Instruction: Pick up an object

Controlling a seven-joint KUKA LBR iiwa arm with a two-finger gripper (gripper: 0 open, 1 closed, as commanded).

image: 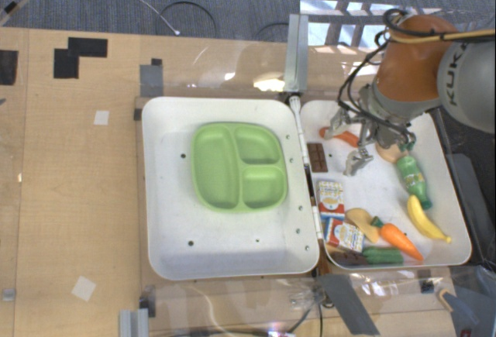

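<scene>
My gripper (347, 145) hangs over the back left part of the right bin (457, 250), open, its two grey fingers (357, 162) spread apart. A small red-orange piece (349, 139) lies in the bin beneath the gap between them, not clamped. Close by are a brown chocolate bar (315, 157) to the left, a tan item (390, 151) and a green bottle (411, 177) to the right. Nearer the front lie a white and red carton (331, 197), a banana (426, 220), a carrot (401, 240), a tan bun-like item (360, 219) and a green cucumber (383, 256).
The left bin (167, 242) holds a green divided plate (239, 166) at its middle. A metal divider (295, 56) stands upright at the back between the bins. The grey and orange arm (418, 56) covers the right bin's back right corner.
</scene>
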